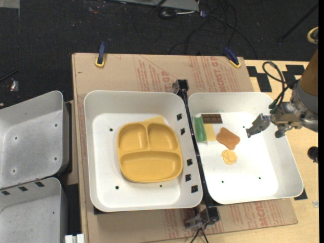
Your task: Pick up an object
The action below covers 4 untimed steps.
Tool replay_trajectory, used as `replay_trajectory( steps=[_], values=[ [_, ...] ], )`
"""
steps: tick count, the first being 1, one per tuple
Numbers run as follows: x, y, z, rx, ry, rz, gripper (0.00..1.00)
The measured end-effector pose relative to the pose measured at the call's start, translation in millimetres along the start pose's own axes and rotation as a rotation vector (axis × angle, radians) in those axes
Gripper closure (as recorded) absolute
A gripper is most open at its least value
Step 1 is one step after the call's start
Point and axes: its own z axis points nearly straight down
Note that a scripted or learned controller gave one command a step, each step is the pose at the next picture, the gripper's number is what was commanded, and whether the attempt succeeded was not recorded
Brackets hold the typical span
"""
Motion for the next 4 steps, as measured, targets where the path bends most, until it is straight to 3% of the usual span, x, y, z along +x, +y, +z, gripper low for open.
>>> replay_trajectory(
  steps=[1,4],
  values=[
    [0,2,-5,-0.01,-0.002,-0.003,0.0],
    [2,1,164,-0.005,0.0,0.0,0.0]
  ],
)
